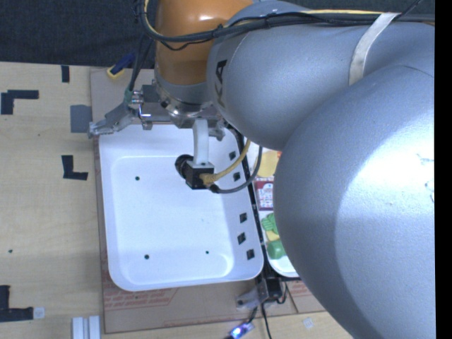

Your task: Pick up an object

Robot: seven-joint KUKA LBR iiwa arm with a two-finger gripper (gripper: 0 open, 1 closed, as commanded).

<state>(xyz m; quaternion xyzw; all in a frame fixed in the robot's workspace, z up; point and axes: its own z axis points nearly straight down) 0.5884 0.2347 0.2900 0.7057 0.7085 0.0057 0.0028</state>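
Pincer: the pincer [126, 119] hangs below the orange band [191, 20], over the upper left corner of the left bin [141, 217]; whether it is clenched or released cannot be told (the slant of the view hides that).
Arm: the grey arm [339, 119] reaches in from the right and covers most of the frame's right half.
Left bin: white, centre-left of the frame, with a row of black squares [245, 228] along its right wall.
Task's things: in a narrow strip of the right bin [282, 267], just right of the left bin, lie a yellow thing [269, 162], a red-and-white pack [265, 193] and a green thing [272, 237], top to bottom, each partly under the arm and apart from the pincer.
Bench: the wooden bench [35, 210] bears black tape marks [73, 168] at the left edge.
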